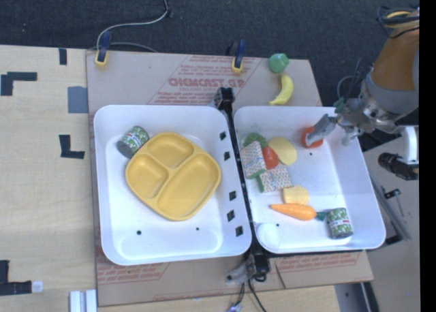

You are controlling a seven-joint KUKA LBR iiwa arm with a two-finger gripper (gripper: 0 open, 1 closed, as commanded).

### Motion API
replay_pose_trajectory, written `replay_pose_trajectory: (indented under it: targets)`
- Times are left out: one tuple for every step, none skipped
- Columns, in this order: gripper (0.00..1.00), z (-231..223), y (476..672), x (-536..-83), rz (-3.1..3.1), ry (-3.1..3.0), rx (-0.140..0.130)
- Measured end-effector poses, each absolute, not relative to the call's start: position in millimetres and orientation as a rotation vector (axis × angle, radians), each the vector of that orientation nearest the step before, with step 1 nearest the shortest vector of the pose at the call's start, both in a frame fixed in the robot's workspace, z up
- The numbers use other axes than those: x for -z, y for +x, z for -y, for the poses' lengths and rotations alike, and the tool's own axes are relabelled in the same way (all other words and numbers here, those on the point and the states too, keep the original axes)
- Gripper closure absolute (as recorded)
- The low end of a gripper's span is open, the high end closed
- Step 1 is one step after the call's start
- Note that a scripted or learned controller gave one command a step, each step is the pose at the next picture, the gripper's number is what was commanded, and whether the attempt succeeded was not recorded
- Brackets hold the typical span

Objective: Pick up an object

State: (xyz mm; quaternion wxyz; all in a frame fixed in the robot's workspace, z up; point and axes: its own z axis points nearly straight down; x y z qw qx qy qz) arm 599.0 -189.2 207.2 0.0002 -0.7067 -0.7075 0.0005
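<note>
My gripper [335,129] hangs over the upper right part of the right bin [354,188], under the arm's orange band. A small red-orange piece [312,137] lies right at the gripper's left tip, and I cannot tell whether it is held or resting on the bin floor. Left of it in the same bin are a yellow lemon [284,151], a red piece [270,158], a green leafy piece [253,140] and two speckled crackers [275,180]. Near the front lie a yellow block [296,195], a carrot [293,212] and a green can [338,223].
The left bin [116,236] holds a yellow divided plate [174,175] and a green can [133,140]. A banana [283,90] and a green ball [277,63] lie on the cardboard behind the right bin. A black divider clamp [224,97] sits between the bins.
</note>
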Motion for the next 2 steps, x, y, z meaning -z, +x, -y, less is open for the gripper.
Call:
replay_pose_trajectory:
  targets:
    - [0.0, 138, 593.8, -112, 2.226, -2.234, -0.006]
    - [0.0, 112, 547.4, -91, 2.232, -2.234, 0.016]
